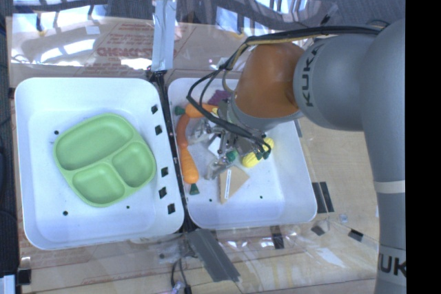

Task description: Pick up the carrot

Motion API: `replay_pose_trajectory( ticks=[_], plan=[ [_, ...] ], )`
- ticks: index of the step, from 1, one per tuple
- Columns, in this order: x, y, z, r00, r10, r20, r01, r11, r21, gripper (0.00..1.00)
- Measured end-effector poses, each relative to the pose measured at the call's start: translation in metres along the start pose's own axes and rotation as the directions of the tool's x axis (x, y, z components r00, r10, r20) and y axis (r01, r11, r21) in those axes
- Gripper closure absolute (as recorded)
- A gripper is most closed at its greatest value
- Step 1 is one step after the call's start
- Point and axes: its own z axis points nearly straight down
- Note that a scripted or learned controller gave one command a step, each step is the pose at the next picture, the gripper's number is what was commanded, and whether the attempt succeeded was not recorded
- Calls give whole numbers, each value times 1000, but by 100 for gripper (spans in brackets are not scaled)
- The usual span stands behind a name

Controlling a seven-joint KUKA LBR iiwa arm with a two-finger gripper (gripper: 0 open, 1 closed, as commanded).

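Jaws: state unclear, you can't tell from this angle. Gripper (224, 160) low in right bin (293, 200), beside carrot (186, 151) lying along bin's left wall. Arm (344, 79) reaches from right, bent downward; "KUKA" lettering readable. Green plate (103, 158) in left bin (34, 148).

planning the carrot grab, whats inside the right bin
In the right bin: a carrot by the left wall, a pale wedge, a yellow piece; the arm covers more.

We see an orange carrot (185, 148) in the white right bin (289, 206), near a yellow piece (256, 157). A pale green divided plate (103, 158) lies in the white left bin (34, 148).
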Motion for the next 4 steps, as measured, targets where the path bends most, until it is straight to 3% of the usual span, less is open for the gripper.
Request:
replay_pose_trajectory(
  ticks=[1,2,3,4],
  plan=[
    [13,-29,-105,1000,26,12,-26,1000,9,0],
    [-59,-8,-12,999,41,-3,-41,999,-2,0],
    [-62,-10,-29,999,38,10,-38,999,4,100],
    [-85,4,-106,939,344,10,-344,939,3,100]
  ],
)
